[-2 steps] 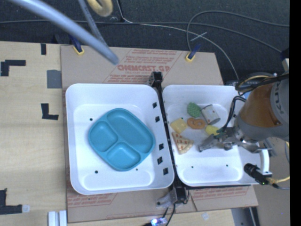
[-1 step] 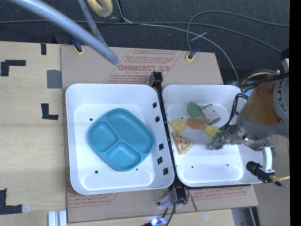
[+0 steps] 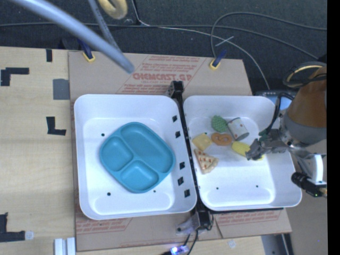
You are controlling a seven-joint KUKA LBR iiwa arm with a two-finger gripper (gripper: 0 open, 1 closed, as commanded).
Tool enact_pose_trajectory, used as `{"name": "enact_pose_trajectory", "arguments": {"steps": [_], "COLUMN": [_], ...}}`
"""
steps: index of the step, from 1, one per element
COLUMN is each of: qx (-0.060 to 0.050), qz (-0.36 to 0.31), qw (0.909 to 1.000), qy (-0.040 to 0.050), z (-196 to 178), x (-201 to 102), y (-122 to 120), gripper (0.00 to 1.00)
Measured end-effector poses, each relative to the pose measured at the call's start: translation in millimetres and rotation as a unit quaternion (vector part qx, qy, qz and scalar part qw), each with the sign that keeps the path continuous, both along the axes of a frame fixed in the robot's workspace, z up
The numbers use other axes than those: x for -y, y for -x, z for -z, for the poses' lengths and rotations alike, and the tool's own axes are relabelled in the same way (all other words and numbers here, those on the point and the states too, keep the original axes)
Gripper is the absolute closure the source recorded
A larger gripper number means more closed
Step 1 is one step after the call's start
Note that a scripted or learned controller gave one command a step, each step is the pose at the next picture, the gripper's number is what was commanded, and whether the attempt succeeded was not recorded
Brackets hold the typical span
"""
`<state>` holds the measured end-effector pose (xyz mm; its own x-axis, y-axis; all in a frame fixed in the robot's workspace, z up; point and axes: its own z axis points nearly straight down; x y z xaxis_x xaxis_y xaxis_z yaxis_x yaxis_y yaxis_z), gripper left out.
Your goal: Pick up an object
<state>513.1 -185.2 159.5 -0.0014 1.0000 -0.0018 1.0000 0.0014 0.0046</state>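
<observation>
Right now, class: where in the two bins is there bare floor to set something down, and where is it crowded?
Free: the right bin's lower floor, below the waffle piece, and the left bin's margins around the blue tray. Crowded: the right bin's upper middle, where toy foods cluster beside the gripper.

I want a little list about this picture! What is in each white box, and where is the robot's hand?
left bin: one blue tray with three compartments
right bin: small toy foods in a cluster
toys: green piece, grey block, brown pretzel, yellow piece, waffle slice, yellow piece by the gripper
gripper: low in the right bin, at the second yellow piece
grip: cannot tell
</observation>
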Motion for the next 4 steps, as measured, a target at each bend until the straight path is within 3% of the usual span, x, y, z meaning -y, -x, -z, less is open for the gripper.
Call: {"name": "enact_pose_trajectory", "arguments": {"steps": [2,3,4], "qx": [0.001,-0.002,-0.003], "qz": [0.0,0.0,-0.002], "qw": [1.0,1.0,1.0], "qy": [0.0004,-0.0005,-0.0014], "z": [-106,-125,-126], "x": [-1,-1,-56], "y": [-3,-4,-4], "gripper": [1.0,1.0,1.0]}}
